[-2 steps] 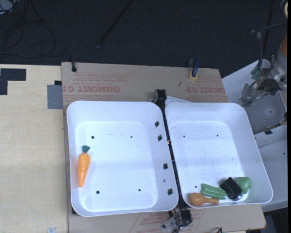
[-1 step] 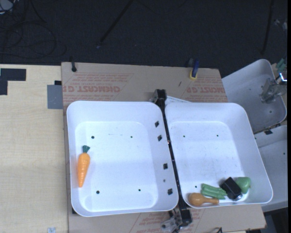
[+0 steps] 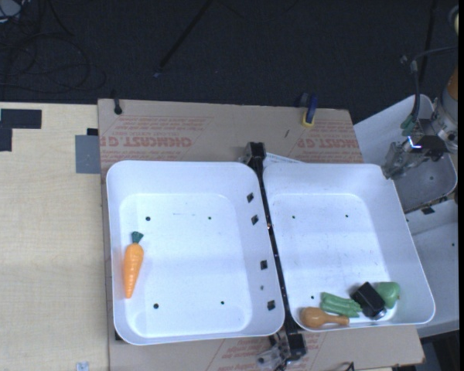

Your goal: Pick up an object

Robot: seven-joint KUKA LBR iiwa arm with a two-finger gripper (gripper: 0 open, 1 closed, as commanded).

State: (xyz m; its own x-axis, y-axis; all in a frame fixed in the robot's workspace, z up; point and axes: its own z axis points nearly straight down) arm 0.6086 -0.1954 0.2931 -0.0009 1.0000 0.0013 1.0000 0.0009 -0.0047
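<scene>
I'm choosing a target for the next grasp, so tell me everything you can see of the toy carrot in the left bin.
The carrot is a small orange toy with a dark green tuft at its top end, and it looks like smooth plastic. It lies flat on the floor of the left bin, close to the left wall, lengthwise with the tuft pointing away from the camera and the tip slightly leftward. It lies alone, with no other object touching it.

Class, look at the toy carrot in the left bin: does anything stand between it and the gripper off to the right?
Yes. The gripper sits beyond the right bin, so that bin and the black divider clips between the bins lie across a straight path. From above, nothing covers the toy carrot.
</scene>
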